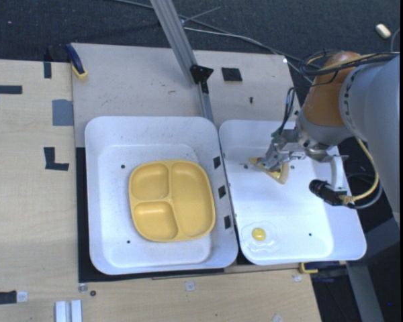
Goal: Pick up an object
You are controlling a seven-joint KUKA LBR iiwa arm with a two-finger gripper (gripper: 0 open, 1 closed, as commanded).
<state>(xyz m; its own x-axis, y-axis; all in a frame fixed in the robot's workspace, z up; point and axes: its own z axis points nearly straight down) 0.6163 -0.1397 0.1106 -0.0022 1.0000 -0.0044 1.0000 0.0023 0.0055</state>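
Pale wooden bench (27, 200) under everything, patched with dark tape, stretching away to the left of the gripper. Grey arm (373, 113) with orange band (326, 89) coming in from the right, just above and behind the gripper. Two shallow white bins side by side: left bin (107, 139) well to the left of the gripper, right bin (322, 243) directly beneath it. Metal pole (178, 35) slanting up and away, far to the upper left. Yellow divided plate (171, 200) lying flat in the left bin, well apart from the gripper, lower left. Fried egg toy (260, 237) flat on the right bin's floor, below and slightly left of the gripper, clear of it. Gripper (277, 163) lowered over the upper middle of the right bin, tip down at a small yellowish object (277, 174) touching or just beneath the tip. Cannot tell whether that object sits between anything, nor whether the gripper is spread or closed: too small and blurred.
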